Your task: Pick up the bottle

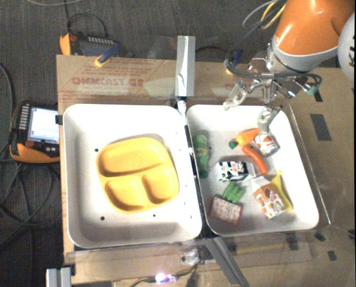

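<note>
The bottle [200, 155] is green and lies along the left wall of the right bin [303, 178], lengthwise toward the back. My gripper [248, 112] hangs over the back of that bin, up and to the right of the bottle and well apart from it. Its fingers are spread open, one fingertip [230, 103] near the back rim and the other above the small carton [266, 143]. Nothing sits between them.
The right bin also holds an orange carrot [247, 137], a red-orange sausage [256, 158], a black-and-white carton [233, 170], a green item [232, 191], a brown box [226, 210] and a yellow-edged carton [271, 198]. A yellow divided tray [139, 173] lies in the left bin [82, 130].
</note>
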Robot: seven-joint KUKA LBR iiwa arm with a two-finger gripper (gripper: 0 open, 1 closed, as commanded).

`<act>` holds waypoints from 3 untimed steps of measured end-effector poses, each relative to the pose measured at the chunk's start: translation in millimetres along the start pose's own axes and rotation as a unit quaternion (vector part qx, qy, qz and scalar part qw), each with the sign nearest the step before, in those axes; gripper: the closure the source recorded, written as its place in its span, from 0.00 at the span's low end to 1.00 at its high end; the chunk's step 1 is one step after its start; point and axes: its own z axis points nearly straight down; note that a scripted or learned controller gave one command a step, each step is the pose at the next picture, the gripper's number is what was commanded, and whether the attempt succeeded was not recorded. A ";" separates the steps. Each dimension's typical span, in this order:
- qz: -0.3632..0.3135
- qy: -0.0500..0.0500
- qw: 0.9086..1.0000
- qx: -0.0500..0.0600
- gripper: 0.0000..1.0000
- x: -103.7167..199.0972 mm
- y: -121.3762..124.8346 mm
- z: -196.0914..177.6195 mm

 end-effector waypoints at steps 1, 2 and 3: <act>-0.164 0.002 0.987 -0.002 0.00 53.0 33.3 46.3; -0.168 0.000 0.986 -0.003 0.00 12.1 55.3 65.9; -0.313 0.002 0.950 -0.003 0.00 32.3 35.6 137.2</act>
